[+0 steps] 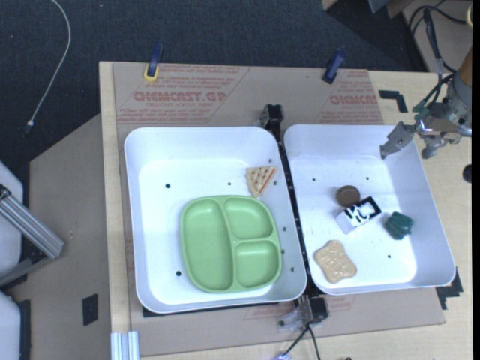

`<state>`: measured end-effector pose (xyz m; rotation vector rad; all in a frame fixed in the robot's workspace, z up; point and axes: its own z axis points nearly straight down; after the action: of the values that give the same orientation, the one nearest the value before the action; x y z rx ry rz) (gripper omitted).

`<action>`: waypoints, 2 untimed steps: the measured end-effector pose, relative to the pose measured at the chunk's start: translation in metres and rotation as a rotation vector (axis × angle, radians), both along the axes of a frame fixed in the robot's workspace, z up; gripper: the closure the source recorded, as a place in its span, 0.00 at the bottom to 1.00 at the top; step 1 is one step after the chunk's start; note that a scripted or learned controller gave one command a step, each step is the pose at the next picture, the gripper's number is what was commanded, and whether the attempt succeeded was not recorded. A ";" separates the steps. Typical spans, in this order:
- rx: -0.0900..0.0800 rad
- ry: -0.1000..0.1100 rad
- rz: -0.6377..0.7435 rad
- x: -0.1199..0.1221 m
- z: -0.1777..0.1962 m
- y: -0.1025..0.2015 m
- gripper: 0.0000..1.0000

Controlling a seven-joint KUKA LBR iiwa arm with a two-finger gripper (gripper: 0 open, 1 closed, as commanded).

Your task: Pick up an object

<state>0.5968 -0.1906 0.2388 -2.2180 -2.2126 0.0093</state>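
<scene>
In the right bin (420, 276), nearest, lies a tan toast piece (334, 261); beyond it a white-and-black block (358, 214), its marking unreadable, a teal lump (399, 225) and a brown disc (347, 196). The board (225, 96) reads "CHEMCAST GP". The gripper (411, 142), fingers spread, hovers over the bin's far right rim.

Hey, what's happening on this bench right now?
A robot arm is set to pick up an object. Its gripper hangs open over the top right corner of the right bin, holding nothing. That bin holds a brown disc, a black and white block, a green piece and a toast slice. The left bin holds a green divided plate and a waffle wedge.
</scene>
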 end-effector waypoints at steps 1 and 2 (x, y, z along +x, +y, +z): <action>-0.002 -0.011 0.003 0.002 0.006 0.000 0.00; -0.002 -0.009 0.002 -0.002 -0.036 -0.003 0.00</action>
<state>0.5950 -0.1932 0.2032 -2.2207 -2.2205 0.0013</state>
